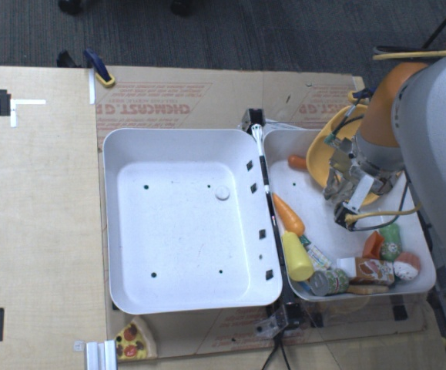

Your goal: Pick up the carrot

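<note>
Carrot (288,214) lying in right bin (319,223), hard against that bin's left wall, middle of the frame. Narrow end points to the upper left; thick end sits just above a yellow bottle (296,257), touching or nearly so. Nothing on top of it.

Gripper (337,193) over the upper right part of the same bin, to the right of the carrot and apart from it, with bare bin floor between the two. Cannot tell from this angle whether it is open or closed; the carrot is not in it.

Yellow bowl (324,154) tilted at the bin's upper edge, partly behind the gripper. Small orange piece (297,162) just left of the bowl. Lower right corner of the bin crowded: a can (328,283) on its side, a green item (390,242), mixed packets.

Left bin (176,237) holds a small white disc (221,193). Toy pizza slice (132,340) on the cardboard at lower left of the frame.
</note>
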Robot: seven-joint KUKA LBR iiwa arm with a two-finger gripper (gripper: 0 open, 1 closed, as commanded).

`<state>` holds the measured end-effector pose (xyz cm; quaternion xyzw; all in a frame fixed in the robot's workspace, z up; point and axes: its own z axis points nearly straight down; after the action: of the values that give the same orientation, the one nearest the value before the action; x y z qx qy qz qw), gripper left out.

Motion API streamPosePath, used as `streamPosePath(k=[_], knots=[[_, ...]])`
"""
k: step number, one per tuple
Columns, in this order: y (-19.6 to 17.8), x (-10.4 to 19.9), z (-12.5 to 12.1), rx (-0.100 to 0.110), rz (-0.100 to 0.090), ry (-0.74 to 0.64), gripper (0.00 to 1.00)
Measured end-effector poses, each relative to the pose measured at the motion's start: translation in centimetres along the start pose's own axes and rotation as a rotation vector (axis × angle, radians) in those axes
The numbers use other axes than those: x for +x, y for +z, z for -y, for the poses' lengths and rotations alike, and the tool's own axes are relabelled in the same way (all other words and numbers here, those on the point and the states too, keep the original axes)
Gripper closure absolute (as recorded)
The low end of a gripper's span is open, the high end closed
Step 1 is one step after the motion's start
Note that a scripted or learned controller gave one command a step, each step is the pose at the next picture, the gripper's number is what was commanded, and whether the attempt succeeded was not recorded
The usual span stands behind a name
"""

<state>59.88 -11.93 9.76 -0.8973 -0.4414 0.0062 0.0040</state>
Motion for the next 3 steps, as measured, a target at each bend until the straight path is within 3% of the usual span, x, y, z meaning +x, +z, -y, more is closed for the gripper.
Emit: streamPosePath(k=[1,2,3], knots=[[0.01,-0.01,0.01,0.0,0.001,0.0,0.0],[-0.79,-0.05,0.07,0.004,0.004,-0.003,1.0],[-0.67,0.53,0.56,0.017,-0.002,-0.01,0.0]])
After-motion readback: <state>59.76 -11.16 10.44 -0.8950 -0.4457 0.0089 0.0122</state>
